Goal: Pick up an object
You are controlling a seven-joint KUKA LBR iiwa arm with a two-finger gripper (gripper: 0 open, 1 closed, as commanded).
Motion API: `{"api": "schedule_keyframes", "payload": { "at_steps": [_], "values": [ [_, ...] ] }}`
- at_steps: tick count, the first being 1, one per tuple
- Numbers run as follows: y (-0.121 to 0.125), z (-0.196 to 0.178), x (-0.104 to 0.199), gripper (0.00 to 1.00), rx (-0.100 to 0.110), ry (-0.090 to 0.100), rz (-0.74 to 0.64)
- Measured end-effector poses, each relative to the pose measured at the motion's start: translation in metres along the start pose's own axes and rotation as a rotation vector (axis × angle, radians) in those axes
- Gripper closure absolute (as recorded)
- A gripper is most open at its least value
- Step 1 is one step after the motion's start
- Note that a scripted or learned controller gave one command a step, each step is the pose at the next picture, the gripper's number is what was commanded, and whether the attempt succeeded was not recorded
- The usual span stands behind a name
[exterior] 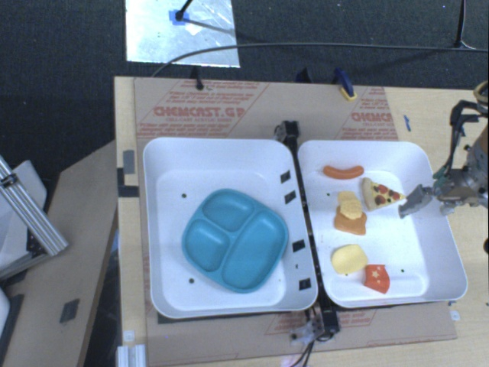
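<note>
Camera view, fingers (416, 202) beside pizza slice (380, 194)

Two white bins sit side by side on a bench. The left bin (164, 167) holds a blue divided plate (234, 239), lying tilted near its middle. The right bin (439, 258) holds five toy foods: a sausage (343, 172) near the top, a pizza slice (380, 194) just right of it, a yellow-orange stack (351, 213) below, a yellow piece (349, 258) lower still, and a red piece (377, 278) beside that. The gripper (413, 202) reaches in from the right, its tip just beside the pizza slice, over the bin floor.
</note>
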State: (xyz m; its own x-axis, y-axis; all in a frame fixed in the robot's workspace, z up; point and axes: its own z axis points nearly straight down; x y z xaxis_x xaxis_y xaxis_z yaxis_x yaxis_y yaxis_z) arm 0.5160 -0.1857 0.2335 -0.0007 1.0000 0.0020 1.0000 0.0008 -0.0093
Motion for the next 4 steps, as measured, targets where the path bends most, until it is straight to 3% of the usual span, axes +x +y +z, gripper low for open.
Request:
{"api": "schedule_keyframes", "payload": {
  "at_steps": [1,4],
  "values": [
    [0.002,-0.006,0.0,0.0,-0.011,-0.003,-0.003],
    [-0.008,0.141,0.011,0.0,-0.006,-0.001,0.0]
  ]
}}
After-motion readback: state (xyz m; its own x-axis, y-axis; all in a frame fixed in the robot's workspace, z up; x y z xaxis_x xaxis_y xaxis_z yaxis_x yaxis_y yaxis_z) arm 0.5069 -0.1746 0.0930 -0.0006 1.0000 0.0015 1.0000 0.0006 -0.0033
